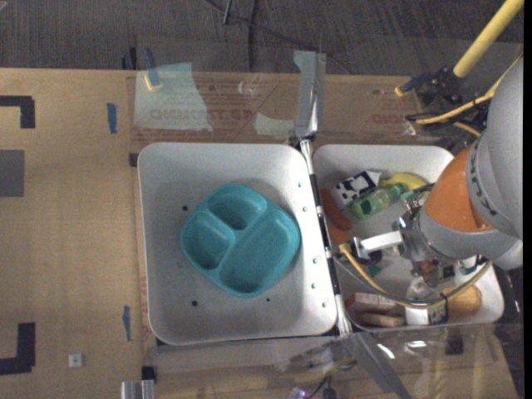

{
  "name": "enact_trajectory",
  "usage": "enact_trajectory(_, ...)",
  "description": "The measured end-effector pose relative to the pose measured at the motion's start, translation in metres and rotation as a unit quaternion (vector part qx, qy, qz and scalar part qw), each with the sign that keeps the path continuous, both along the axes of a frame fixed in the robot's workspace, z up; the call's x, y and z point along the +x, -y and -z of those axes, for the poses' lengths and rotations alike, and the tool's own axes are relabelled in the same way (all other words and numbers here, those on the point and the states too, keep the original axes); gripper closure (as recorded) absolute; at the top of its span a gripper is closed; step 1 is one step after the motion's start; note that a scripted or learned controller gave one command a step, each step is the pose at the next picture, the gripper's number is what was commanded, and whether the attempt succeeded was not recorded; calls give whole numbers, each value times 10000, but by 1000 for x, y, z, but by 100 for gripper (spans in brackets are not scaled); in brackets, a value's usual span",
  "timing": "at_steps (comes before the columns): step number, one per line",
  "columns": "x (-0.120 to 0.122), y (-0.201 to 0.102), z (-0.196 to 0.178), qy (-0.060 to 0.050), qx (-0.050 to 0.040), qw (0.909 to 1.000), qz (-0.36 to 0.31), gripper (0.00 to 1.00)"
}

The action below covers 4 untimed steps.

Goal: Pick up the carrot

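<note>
— So where's the carrot (334, 210)?
— Right bin (490, 306), tight against its left wall, lying lengthwise along it. The hand (420, 264) hangs to its right, nearer mid-bin; I cannot tell its grip state.

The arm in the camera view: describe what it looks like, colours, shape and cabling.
The arm is thick and rounded, pale grey, with a broad orange band above the wrist. Below that band sits a grey wrist section carrying a light metal bracket, and the gripper hangs among small dark and metallic parts. A yellowish cable loops out beneath the wrist.
</note>
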<state>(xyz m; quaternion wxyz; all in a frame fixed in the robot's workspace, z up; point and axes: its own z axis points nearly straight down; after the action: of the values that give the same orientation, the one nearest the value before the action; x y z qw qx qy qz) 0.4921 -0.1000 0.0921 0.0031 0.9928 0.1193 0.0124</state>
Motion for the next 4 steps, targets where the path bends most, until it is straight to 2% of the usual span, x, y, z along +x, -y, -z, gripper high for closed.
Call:
enact_trajectory(1,-5,1,-7,-75,14,10000,15,100)
enact_trajectory(2,-7,-21,-92,-144,26,9997,179,100)
enact_trajectory(3,-7,-21,-92,-147,27,9997,175,0)
enact_trajectory(4,-7,-3,-28,-44,3,9990,-456,0)
